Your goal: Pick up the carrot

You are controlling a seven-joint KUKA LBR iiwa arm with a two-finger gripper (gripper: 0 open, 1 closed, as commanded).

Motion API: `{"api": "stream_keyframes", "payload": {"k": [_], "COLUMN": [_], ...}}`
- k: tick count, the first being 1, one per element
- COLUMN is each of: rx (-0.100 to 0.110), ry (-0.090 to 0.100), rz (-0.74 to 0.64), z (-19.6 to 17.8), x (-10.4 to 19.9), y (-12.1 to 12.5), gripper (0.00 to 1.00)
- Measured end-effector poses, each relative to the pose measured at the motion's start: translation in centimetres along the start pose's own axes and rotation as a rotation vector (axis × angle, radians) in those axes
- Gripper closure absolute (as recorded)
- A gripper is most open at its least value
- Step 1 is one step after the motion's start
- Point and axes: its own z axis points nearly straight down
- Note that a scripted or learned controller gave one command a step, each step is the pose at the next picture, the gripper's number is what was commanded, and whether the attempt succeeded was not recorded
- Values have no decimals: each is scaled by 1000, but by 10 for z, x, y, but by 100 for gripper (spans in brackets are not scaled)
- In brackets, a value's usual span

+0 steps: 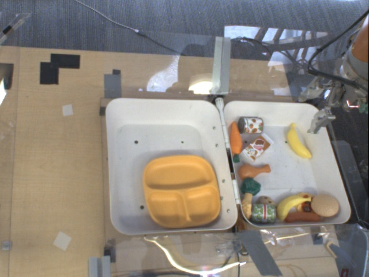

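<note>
You have the carrot [235, 138] lying in the right bin [334, 154], pressed close against that bin's left wall, its length running from far to near. Just to its right sit a small can [251, 124] at the far end and a little printed carton [256, 148] beside its near end. Nearer to you along the same wall come a chicken drumstick [254, 169], a dark green piece [250, 186] and a pale corn-like piece [247, 203]. Along the near wall of this bin you see a green can [263, 210], a banana [292, 204], a red sausage [302, 217] and a burger bun [324, 205] crowded together. A second banana [298, 141] lies apart from the rest, toward the far right of the bin.

The left bin [124, 154] carries a yellow divided plate [181, 190] in its near half.

Your pincer [323, 119] hangs at the far right corner of the right bin, over its rim and well apart from the carrot, with the second banana between them. You cannot tell from this view how its fingers stand; nothing is seen gripped in it. Both bins rest on the counter [52, 172].
</note>
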Motion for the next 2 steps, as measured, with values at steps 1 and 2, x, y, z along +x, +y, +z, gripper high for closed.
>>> {"api": "stream_keyframes", "payload": {"k": [1, 2], "rx": [2, -2], "ry": [-7, -4], "rz": [-121, 50], "z": [155, 154], "x": [24, 88], "y": [2, 83], "gripper": [0, 0]}}
